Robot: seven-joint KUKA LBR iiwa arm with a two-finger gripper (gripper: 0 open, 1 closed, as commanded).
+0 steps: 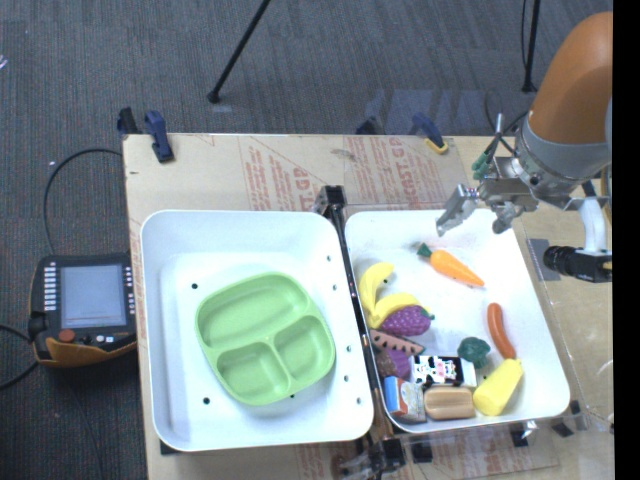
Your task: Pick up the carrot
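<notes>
The carrot point(453, 266), orange with a small green top, lies at a slant on the floor of the right bin point(530, 268), in its far half. My gripper point(478, 214) hangs above the bin's far edge, up and slightly right of the carrot and apart from it. Its two fingers point(455, 211) stand open with nothing between them.
The right bin also holds bananas point(378, 288), purple grapes point(405, 320), a red sausage point(500, 330), broccoli point(474, 349), a yellow piece point(498, 388), a milk carton point(438, 371) and a bread roll point(448, 403). A green divided plate point(264, 338) lies in the left bin point(160, 268).
</notes>
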